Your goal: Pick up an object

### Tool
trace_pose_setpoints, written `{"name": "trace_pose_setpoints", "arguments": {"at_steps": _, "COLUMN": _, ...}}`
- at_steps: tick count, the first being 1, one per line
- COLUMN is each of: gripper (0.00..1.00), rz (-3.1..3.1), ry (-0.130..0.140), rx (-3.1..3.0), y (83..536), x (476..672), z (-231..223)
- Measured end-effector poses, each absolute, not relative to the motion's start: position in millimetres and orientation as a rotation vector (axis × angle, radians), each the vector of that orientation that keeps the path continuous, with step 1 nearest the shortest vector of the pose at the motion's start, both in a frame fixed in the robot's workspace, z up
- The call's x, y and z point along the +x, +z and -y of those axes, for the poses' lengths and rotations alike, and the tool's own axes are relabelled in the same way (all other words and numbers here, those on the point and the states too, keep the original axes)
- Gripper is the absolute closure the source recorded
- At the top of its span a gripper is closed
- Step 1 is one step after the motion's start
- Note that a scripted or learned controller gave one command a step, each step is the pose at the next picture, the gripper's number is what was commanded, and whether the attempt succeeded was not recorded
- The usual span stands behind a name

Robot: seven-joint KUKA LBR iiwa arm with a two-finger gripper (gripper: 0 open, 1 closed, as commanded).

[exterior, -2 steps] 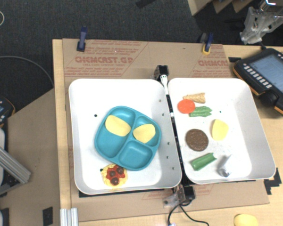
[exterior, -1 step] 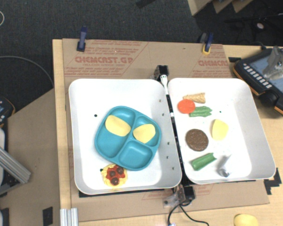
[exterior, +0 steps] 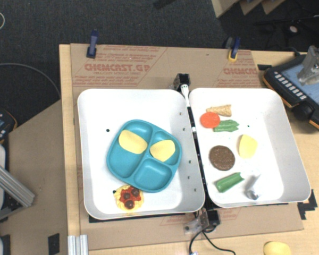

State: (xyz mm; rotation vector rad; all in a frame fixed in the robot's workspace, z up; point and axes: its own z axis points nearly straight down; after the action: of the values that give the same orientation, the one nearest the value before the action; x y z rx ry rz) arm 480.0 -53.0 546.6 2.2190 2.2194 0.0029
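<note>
The right bin [exterior: 279, 121] holds several toy foods: a tan cone-shaped piece [exterior: 219, 110], a red tomato [exterior: 209, 120], a green leafy piece [exterior: 226, 126], a yellow slice [exterior: 247, 146], a brown round patty [exterior: 222, 157], a green pickle [exterior: 228, 182] and a small grey piece [exterior: 251, 187]. In the left bin [exterior: 93, 142] lies a blue divided plate [exterior: 142, 166] carrying two yellow pieces [exterior: 132, 141] [exterior: 162, 150]. A small pizza piece with red dots [exterior: 128, 197] sits at that bin's front.
Both bins rest on a cardboard sheet [exterior: 122, 62] held by blue clamps [exterior: 92, 44] at the back. A dark tablet-like device [exterior: 292, 84] lies at the right rear. A yellow object [exterior: 276, 248] sits at the bottom right off the board.
</note>
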Motion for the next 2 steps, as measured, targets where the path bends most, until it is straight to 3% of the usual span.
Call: {"name": "trace_pose_setpoints", "arguments": {"at_steps": 2, "gripper": 1.0, "rz": -2.215, "ry": 0.009, "rx": 2.214, "y": 567.7, "x": 481.4, "z": 52.8}}
